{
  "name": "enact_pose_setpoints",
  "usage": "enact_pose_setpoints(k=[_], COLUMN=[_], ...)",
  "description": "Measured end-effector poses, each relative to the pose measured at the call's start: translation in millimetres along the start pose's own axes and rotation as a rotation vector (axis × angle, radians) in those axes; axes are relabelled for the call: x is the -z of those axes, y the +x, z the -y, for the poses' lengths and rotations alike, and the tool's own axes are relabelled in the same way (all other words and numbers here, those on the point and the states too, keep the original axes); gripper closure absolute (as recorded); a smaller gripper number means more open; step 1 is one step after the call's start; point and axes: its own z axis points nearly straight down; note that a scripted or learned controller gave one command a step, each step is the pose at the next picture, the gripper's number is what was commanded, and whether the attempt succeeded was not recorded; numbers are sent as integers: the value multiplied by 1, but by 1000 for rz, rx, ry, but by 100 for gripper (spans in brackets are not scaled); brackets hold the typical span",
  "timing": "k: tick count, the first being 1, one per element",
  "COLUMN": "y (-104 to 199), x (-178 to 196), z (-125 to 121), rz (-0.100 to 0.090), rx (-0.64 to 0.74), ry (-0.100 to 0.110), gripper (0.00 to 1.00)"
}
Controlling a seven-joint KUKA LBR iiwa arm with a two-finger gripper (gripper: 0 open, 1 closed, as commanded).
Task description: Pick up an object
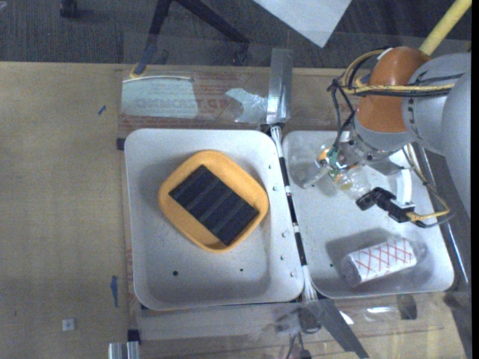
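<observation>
End effector point(338, 163) blurs over right bin point(441, 271); its grip is unreadable.

The light is even and fairly bright, coming from overhead, so shadows are soft and short. The left bin point(150, 275) reads as a clean pale white with a gentle grey gradient along its curved walls. Inside it, the orange dish point(213, 200) casts a faint shadow on the floor just below its lower edge. In the right bin point(441, 275), beside the left bin, clear plastic wrapping point(329, 169) catches small bright glints. The picture is slightly soft overall, with low resolution; fine detail around the cables point(359, 81) above the right bin is muddy. The dark floor beyond the left bin's far side looks grainy.
</observation>
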Motion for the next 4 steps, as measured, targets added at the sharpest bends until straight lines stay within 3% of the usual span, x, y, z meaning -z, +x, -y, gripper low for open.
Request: enact_pose_setpoints(k=[1, 2, 3, 4], y=[-7, -7, -11, -11], x=[26, 26, 0, 10], z=[8, 8, -21, -22], rz=[0, 0, -2, 1], rx=[-134, -134, -16, -14], ry=[4, 4, 11, 9], gripper=[0, 0, 0, 100])
